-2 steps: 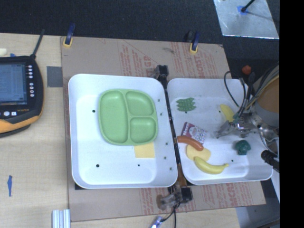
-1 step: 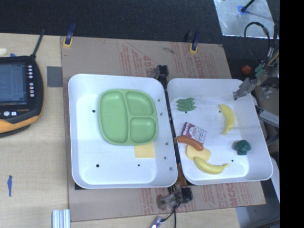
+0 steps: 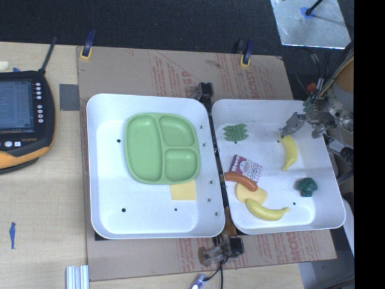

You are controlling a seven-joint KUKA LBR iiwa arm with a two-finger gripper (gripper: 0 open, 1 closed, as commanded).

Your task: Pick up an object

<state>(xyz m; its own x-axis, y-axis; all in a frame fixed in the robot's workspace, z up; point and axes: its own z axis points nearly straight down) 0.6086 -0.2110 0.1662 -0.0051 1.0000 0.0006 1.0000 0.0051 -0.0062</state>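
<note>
Nothing is lifted yet: the hand [image 3: 293, 125] hovers by the right bin's [image 3: 264, 224] far edge, just above 1 banana [image 3: 290, 152], its grip unreadable.

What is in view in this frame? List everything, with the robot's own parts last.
Bins: 2, white, side by side on cardboard.
Divided plate: 1, light green, left bin.
Cheese slice: 1, yellow, left bin, partly under the plate's near edge.
Bananas: 2, yellow, right bin; one near the end effector, one at the near edge.
Sausage: 1, orange-red, right bin.
Snack packet: 1, red and white, right bin.
Leafy greens: 1, green, right bin, far left.
Broccoli: 1, dark green, right bin.
Teach pendant: 1, orange and black, left of the bins.
End effector: 1, grey, over the right bin's far right.
</note>
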